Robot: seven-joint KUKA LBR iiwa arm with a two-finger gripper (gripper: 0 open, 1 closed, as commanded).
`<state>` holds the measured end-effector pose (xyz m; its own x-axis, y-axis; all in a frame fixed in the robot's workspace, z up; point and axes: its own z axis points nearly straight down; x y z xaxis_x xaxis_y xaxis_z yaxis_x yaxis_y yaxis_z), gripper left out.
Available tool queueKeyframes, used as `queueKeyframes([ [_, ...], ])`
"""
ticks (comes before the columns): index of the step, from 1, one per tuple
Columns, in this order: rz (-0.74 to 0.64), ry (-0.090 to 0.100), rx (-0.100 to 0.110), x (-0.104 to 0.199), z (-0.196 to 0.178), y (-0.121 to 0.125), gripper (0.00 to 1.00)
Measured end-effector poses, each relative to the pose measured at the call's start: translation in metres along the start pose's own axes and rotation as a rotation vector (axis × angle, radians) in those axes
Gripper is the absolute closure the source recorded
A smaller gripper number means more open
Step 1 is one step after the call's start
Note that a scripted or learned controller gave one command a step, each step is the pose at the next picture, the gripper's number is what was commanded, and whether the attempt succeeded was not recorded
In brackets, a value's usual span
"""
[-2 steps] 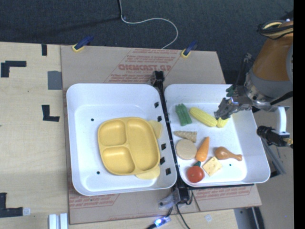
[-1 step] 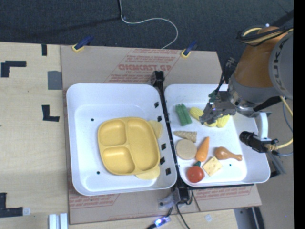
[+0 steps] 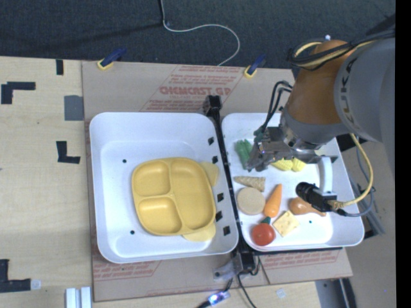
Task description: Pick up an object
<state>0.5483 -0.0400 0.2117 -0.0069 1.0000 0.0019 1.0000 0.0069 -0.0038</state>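
Note:
The right bin [image 3: 347, 236] holds several toy foods: a green vegetable [image 3: 244, 151], a yellow corn-like piece [image 3: 288, 165], a tan wedge [image 3: 251, 183], a round beige biscuit [image 3: 250, 201], an orange carrot [image 3: 273, 199], a yellow cheese block [image 3: 285, 224], a red tomato [image 3: 262, 234] and a brown piece [image 3: 298, 205]. My gripper [image 3: 262, 159] hangs low over the upper middle of this bin, between the green vegetable and the yellow piece. Nothing shows between its fingers.
The left bin [image 3: 109, 140] holds a yellow divided plate [image 3: 173, 194] lying over a pale yellow sheet [image 3: 199, 233]. A black clamp [image 3: 212, 104] sits on the divider between the bins. The arm covers the right bin's upper right part.

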Motion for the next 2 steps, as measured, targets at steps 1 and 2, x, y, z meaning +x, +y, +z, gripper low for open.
queueKeyframes([
  [1,0.001,0.000,0.001,0.049,-0.005,-0.025,1.00],
  [2,0.004,-0.002,-0.003,0.041,-0.020,-0.010,1.00],
])
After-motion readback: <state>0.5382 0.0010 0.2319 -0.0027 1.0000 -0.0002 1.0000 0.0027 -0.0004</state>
